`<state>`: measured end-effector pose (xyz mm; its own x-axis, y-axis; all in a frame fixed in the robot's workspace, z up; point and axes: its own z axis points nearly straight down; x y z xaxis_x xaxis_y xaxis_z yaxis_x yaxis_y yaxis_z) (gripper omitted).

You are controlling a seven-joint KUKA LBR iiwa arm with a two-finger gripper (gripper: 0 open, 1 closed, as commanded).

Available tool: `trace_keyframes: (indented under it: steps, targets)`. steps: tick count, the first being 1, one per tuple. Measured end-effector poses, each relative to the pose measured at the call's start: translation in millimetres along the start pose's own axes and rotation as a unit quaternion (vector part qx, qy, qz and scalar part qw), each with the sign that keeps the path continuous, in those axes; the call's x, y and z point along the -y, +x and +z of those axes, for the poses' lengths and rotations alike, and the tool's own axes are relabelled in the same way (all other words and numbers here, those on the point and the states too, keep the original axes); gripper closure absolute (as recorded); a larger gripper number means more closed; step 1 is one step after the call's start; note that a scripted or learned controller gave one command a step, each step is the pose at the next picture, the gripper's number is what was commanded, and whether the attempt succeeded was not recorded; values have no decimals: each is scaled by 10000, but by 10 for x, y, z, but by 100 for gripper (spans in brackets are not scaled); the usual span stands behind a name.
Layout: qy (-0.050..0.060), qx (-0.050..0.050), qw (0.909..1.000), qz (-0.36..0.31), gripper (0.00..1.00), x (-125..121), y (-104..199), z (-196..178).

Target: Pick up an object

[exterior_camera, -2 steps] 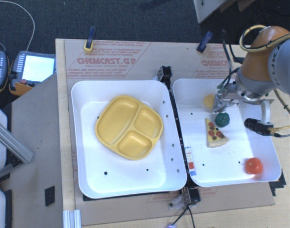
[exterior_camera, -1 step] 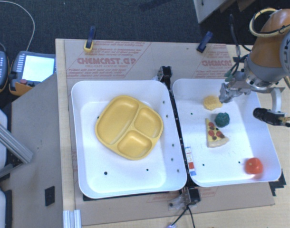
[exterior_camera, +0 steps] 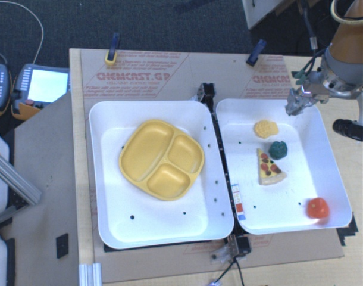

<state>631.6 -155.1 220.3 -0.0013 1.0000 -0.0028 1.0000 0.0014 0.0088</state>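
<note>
The right bin (exterior_camera: 324,154) holds a tan round cookie (exterior_camera: 266,128), a dark green broccoli piece (exterior_camera: 278,149), a pizza slice (exterior_camera: 269,168) and a red tomato (exterior_camera: 317,208) near the front right corner. My gripper (exterior_camera: 294,105) hangs over the bin's far right part, up and to the right of the cookie, and apart from all of the objects. Nothing shows between its fingers.
A yellow divided plate (exterior_camera: 162,158) lies in the left bin (exterior_camera: 104,177). A black clamp (exterior_camera: 206,91) sits where the bins meet at the back. A blue clip (exterior_camera: 256,52) and a yellow-blue clip (exterior_camera: 112,51) stand on the board's far edge.
</note>
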Motion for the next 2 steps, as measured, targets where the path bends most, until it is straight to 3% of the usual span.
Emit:
trace_keyframes:
  steps: [1,2]
  targets:
    - [15,-5,10000,-3,100,-27,50,-440]
    - [52,-20,10000,-19,100,-105,636,-337]
